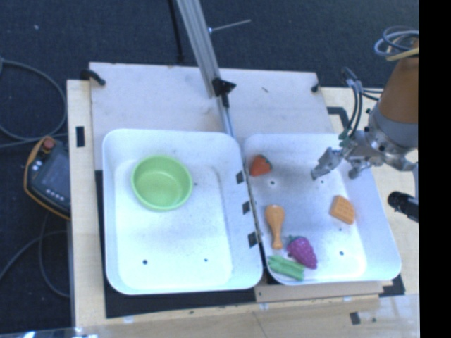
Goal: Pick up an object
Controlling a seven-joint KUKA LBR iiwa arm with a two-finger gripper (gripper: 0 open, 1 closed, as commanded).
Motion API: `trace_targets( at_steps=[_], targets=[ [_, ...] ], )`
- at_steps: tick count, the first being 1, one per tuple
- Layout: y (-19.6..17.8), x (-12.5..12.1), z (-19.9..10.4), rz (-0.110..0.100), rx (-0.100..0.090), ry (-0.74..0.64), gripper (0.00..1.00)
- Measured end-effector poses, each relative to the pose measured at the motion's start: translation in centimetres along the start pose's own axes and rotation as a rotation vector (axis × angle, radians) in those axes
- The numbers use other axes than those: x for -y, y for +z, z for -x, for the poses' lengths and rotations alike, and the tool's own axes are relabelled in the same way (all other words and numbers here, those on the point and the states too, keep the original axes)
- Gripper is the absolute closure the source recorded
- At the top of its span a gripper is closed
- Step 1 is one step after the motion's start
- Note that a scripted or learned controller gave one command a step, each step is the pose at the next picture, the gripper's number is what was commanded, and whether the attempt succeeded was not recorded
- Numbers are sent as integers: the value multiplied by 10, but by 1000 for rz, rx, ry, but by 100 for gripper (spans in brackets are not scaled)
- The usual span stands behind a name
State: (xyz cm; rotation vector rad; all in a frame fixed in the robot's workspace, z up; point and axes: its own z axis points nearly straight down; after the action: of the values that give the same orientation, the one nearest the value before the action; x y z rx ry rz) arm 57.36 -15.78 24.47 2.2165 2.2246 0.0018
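The right bin [373,259] holds several toy foods. A red strawberry [260,165] lies by its left wall. An orange drumstick [275,224] sits lower down, with purple grapes [301,251] and a green pod [285,267] at the front edge. An orange cracker [342,209] rests toward the right side. My gripper [340,169] hangs over the upper right of this bin, above and just behind the cracker. It is open, and nothing sits between its fingers.
The left bin [176,259] holds a green bowl [162,182] in its upper left part. A slanted metal pole [201,41] rises from the seam between the bins at the back. A teach pendant [48,177] lies off the bench at left.
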Motion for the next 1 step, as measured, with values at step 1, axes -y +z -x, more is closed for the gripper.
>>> trace_targets(
  at_steps=[1],
  targets=[
    [0,0,0,0,0,1,0]
  ],
)
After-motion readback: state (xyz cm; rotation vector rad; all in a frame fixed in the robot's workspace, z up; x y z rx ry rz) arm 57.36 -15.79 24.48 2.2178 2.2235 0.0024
